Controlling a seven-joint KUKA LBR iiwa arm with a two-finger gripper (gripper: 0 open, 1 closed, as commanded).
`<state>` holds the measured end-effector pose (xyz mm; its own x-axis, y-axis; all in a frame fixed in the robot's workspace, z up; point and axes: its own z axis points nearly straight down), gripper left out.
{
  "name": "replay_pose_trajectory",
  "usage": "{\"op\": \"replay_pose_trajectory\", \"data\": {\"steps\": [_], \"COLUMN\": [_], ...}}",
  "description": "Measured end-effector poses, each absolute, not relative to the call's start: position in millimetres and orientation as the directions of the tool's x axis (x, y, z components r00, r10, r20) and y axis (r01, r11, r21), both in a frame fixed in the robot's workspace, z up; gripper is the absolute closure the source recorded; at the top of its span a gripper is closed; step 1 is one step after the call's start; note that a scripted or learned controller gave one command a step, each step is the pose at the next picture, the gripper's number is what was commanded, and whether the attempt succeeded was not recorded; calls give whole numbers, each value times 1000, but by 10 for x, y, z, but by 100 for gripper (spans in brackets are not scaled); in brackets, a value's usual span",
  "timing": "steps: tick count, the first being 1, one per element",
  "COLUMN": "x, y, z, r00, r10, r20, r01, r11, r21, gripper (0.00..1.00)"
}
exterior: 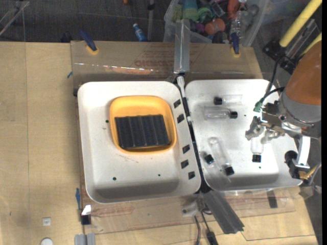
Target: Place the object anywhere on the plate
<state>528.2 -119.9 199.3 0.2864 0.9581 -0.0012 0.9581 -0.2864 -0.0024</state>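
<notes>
Wooden bench bearing two white bins; left holds orange plate; gripper, over right bin's clear vials, state indiscernible; toy crate possibly behind.

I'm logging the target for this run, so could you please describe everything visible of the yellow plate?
The yellow plate is a rounded-square, glossy, plastic-looking dish with a raised rim. It lies flat in the left bin, toward the back. A dark ribbed rectangular block rests on it, covering most of its floor.
</notes>
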Motion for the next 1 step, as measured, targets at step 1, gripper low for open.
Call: {"op": "replay_pose_trajectory", "data": {"steps": [1], "x": [6011], "y": [-1204], "z": [1699], "r00": [186], "r10": [983], "r20": [-1], "r01": [983], "r11": [-186], "r21": [0], "gripper": [100]}}
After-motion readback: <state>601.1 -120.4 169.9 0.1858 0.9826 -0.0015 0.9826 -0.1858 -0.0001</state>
